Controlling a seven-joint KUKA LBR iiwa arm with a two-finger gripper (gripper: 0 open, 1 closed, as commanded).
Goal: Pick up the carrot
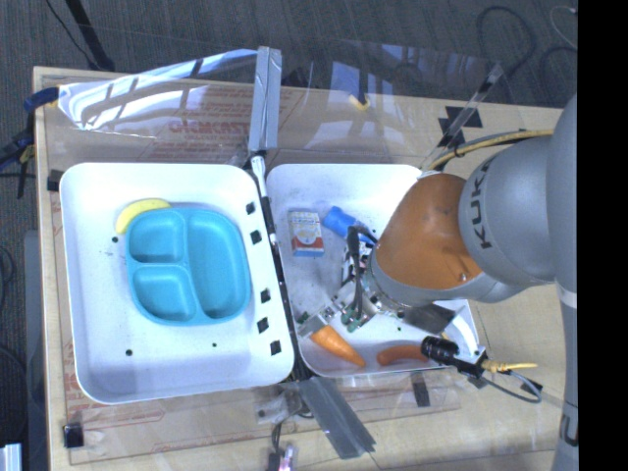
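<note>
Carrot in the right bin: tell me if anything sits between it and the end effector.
Nothing visible does. The carrot lies bare on the right bin's floor near the front edge, with the end effector just above it. The hot dog lies off to its right, apart from it.

Single fixed cam above bench (59, 96), slanted down, both bins in frame, arm (510, 214) entering right.

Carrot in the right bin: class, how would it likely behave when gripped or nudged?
The carrot looks like a smooth, tapered solid, so it probably stays stiff. Its cone shape may make it roll in a curve. Lying near the bin wall, a nudge may simply press it against that wall.
</note>
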